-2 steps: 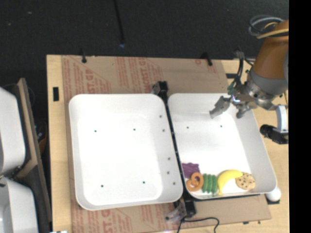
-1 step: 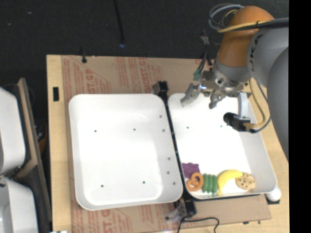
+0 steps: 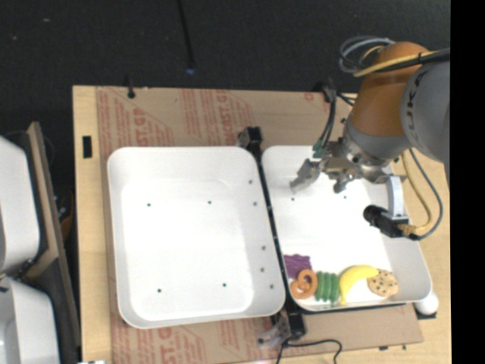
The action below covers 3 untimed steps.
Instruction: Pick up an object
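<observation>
Toys sit nearest the camera, lined along the near edge of the right bin [image 3: 345, 218]: purple piece [image 3: 297, 264], pretzel [image 3: 304, 284], green piece [image 3: 328, 287], banana [image 3: 356, 277], cookie [image 3: 383, 283]. They're packed close, neighbours touching or just beside each other, with the cookie toward the bin's near-right corner and the purple piece against the divider side. Left bin [image 3: 186, 233] has only small dark dots on its floor.

Gripper [image 3: 324, 174] hangs over the far part of the right bin, well apart from the toys. Its fingers look spread, nothing between them, so jaws released and holding nothing. Arm [image 3: 383, 101] comes in from the right, orange band above the wrist; cables loop off it.

Likely pick, judging by size and clear edges: the banana. Its long axis runs roughly along the bin's near edge, curved, hump facing the far side, ends dipping toward the near wall; one end by the green piece, the other by the cookie. Probably light, stiff plastic, smooth and a bit slippery, not fragile. Best hold looks like across the middle of the curve, fingers closing over its narrow width. Near wall and neighbours leave little room, so a finger could hit the cookie or green piece. Pretzel and cookie lie flat, harder to get under.
</observation>
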Motion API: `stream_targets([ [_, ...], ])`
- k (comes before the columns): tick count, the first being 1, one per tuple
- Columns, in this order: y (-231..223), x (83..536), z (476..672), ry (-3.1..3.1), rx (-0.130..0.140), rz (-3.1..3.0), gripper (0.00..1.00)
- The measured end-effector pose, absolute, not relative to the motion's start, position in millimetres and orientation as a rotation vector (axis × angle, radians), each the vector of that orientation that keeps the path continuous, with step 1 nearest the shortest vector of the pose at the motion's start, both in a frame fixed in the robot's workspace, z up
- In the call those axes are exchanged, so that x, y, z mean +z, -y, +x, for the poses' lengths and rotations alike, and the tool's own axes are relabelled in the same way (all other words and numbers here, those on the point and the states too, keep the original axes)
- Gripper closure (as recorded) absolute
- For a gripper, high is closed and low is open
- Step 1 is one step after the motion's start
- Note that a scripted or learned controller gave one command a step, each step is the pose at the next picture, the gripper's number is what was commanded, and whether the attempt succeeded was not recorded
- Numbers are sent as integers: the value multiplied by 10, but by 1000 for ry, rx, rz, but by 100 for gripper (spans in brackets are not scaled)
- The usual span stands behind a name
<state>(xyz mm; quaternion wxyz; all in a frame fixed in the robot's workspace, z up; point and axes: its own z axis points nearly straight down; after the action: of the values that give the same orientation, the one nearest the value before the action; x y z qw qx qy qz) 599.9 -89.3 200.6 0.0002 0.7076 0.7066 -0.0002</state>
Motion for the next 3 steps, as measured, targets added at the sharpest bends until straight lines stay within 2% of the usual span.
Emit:
stream_targets([
  [1,892,2115,6007,-2219,2,2221,100],
  [2,892,2110,6006,-2219,2,2222,0],
  [3,991,1923,5569,-2220,-2,2225,0],
])
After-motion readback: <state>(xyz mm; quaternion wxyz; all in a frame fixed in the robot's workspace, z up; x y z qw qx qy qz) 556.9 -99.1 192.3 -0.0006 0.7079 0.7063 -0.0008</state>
